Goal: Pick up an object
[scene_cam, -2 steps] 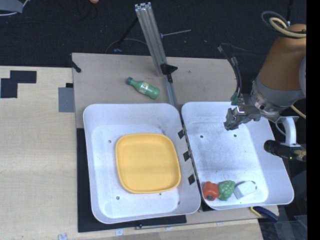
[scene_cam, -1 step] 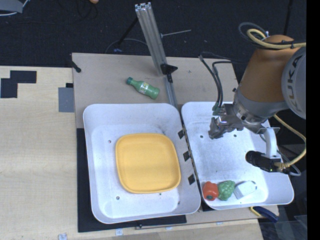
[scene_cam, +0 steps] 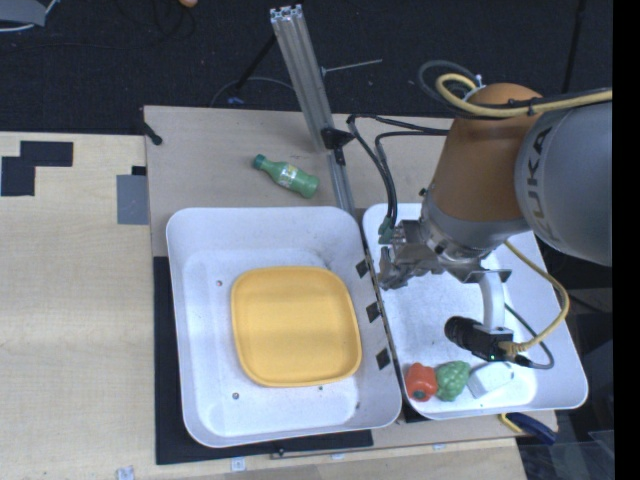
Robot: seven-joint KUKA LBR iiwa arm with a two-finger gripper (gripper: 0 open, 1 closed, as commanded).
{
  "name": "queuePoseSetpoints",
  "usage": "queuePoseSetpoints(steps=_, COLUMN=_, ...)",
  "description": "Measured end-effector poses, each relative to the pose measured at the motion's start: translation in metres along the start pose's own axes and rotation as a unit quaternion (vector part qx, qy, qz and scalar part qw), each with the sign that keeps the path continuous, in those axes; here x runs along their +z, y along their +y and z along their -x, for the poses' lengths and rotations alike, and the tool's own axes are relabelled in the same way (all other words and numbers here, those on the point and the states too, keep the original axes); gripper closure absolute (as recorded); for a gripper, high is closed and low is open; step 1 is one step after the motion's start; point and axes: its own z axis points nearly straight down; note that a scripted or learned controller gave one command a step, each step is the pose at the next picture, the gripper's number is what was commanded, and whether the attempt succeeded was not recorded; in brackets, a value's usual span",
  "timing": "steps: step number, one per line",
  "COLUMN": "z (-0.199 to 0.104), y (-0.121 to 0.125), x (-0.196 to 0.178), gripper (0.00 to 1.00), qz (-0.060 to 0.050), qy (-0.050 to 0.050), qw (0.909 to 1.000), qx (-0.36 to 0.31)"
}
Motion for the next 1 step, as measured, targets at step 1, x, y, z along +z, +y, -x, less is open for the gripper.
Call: queuePoseSetpoints(steps=1, z=-0.0516, y=-0.0115, x=0.0131, gripper=1.00, qz=0.000, qy=0.000, qw=1.0000, qx=0.000)
